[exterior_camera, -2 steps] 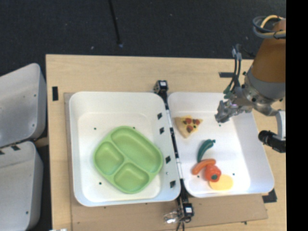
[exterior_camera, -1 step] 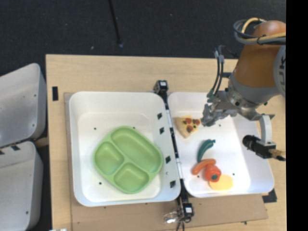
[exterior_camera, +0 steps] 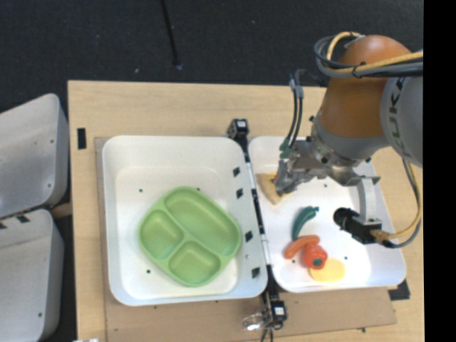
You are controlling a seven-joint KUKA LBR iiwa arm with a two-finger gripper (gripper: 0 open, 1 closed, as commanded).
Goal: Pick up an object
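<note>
A tan wedge-shaped object point(exterior_camera: 268, 188) lies at the left edge of the right bin point(exterior_camera: 388, 262), directly under the claw point(exterior_camera: 286, 182); whether the claw is spread or pressed together cannot be told. The same bin holds a dark green piece point(exterior_camera: 305, 220), an orange carrot-like item point(exterior_camera: 302, 246), a red-orange item point(exterior_camera: 316, 257) and a yellow piece point(exterior_camera: 328, 271). The left bin point(exterior_camera: 121, 276) holds a green divided plate point(exterior_camera: 189, 235), both bins resting on a wooden bench point(exterior_camera: 164, 109) over dark floor point(exterior_camera: 107, 27).

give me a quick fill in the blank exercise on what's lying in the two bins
1. The green three-compartment plastic plate lies in the ____ white bin.
2. The small dark green pepper-shaped toy lies in the ____ white bin.
3. The round yellow toy piece lies against the ____ toy carrot.
4. The arm's pincer is over a ____ wedge-shaped piece at the right bin's left edge.

Missing words: left; right; orange; tan
</note>
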